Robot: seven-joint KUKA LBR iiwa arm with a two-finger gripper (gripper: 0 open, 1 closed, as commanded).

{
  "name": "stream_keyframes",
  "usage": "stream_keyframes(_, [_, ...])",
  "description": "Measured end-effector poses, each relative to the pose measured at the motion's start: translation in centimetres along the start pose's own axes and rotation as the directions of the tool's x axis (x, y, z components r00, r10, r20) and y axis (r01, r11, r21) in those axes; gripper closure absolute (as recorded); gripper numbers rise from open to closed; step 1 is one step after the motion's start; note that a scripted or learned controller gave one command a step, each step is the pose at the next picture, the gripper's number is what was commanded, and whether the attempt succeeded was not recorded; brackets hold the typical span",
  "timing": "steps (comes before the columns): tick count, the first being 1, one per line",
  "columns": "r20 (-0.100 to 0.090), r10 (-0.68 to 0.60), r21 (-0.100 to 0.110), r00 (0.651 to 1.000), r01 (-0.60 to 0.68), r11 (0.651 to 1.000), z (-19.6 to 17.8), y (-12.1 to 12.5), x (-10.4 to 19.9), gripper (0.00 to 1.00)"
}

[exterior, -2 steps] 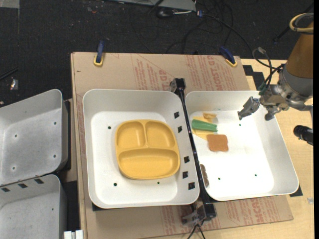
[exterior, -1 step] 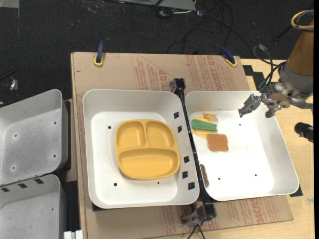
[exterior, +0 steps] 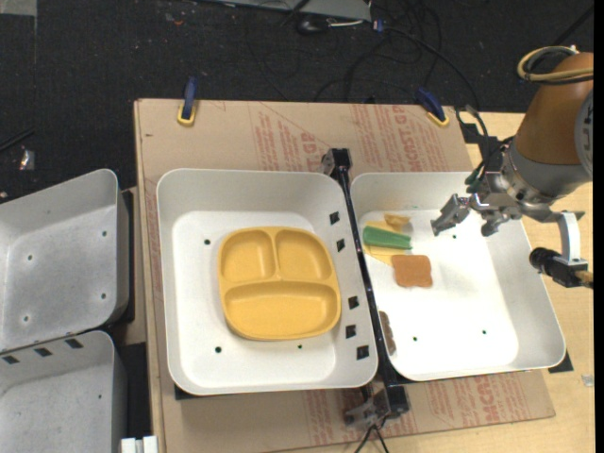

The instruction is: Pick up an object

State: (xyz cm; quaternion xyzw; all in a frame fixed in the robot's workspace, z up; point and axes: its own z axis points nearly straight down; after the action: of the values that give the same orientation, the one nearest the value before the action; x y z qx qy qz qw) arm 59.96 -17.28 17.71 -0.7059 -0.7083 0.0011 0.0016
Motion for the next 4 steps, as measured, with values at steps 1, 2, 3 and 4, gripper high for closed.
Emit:
stream_keyframes(1, [0.001,0.004,-0.002,1.000,-0.004,1.000,4.4,-0.4,-0.4,0.00])
stream_keyframes(2, [0.001,0.004,-0.003,1.000,-0.004,1.000,8.6,-0.3,-0.3,0.00])
stream_keyframes(3, [0.001,0.004,-0.007,1.000,-0.004,1.000,7.4,-0.2,-0.3,1.00])
stream_keyframes(4, [0.002,0.001,-0.009,1.000,-0.001,1.000,3.1,0.0,-0.1,1.00])
